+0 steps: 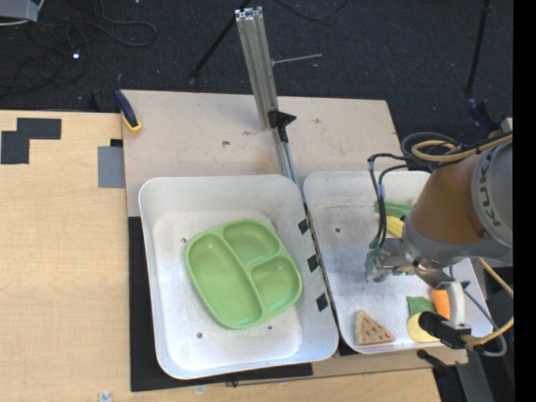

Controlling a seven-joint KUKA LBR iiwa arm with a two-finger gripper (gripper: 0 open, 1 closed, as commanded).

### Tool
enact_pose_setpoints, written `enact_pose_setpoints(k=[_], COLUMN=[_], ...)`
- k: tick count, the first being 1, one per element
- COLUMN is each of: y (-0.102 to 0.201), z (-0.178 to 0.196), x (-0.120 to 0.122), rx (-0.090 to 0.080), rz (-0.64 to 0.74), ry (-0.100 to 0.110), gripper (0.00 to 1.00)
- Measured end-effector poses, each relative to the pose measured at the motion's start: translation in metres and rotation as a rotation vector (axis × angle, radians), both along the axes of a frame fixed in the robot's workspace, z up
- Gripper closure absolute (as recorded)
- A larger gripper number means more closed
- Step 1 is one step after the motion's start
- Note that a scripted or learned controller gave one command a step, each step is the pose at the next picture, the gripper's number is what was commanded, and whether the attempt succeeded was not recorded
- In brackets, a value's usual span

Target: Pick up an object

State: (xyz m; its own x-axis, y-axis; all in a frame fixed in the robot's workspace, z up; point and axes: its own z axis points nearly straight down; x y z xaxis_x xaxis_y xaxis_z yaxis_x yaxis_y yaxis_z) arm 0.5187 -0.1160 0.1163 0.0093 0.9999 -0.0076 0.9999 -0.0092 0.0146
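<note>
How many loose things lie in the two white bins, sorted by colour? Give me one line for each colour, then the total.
Green: 2, the divided plate and a small green piece
Orange: 1, the carrot-like piece
Yellow: 2, the round piece and the corn-like piece
Tan: 1, the triangular slice
Total: 6 visible; the arm may hide more.

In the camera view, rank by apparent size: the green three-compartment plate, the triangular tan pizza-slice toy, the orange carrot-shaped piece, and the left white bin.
1. Left white bin
2. Green three-compartment plate
3. Triangular tan pizza-slice toy
4. Orange carrot-shaped piece, though the arm partly hides it, so its rank against the slice is unsure.
</note>
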Motion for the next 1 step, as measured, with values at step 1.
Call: enact_pose_setpoints(k=[1], y=[-0.0079], z=[0.0595], x=[0.0052], rx=[0.007], rz=[0.009], ry=[0.012], gripper=[1.0])
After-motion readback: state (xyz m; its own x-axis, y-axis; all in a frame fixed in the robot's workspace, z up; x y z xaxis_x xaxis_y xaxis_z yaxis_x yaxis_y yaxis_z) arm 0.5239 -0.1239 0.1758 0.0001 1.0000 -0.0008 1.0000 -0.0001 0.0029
